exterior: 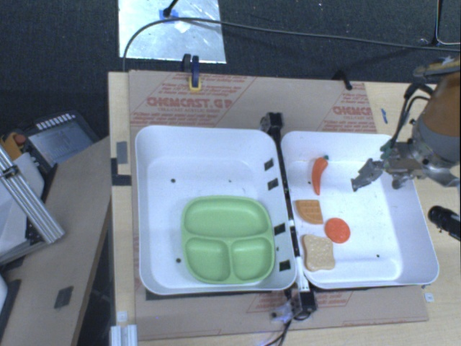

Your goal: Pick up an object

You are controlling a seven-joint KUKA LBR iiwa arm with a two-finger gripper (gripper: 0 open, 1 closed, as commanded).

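I see my gripper (380, 173) over the right bin (414, 254), right of the orange carrot (318, 174). It holds nothing; I cannot tell how its grip stands. Below the carrot lie a cracker (310, 211), a red tomato slice (337, 230) and bread (318, 252).

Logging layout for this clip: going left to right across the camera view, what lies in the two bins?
Green divided plate → orange carrot-like piece → round red-orange piece → gripper over the right bin. The two toast-like pieces overlap these in order, so left out.
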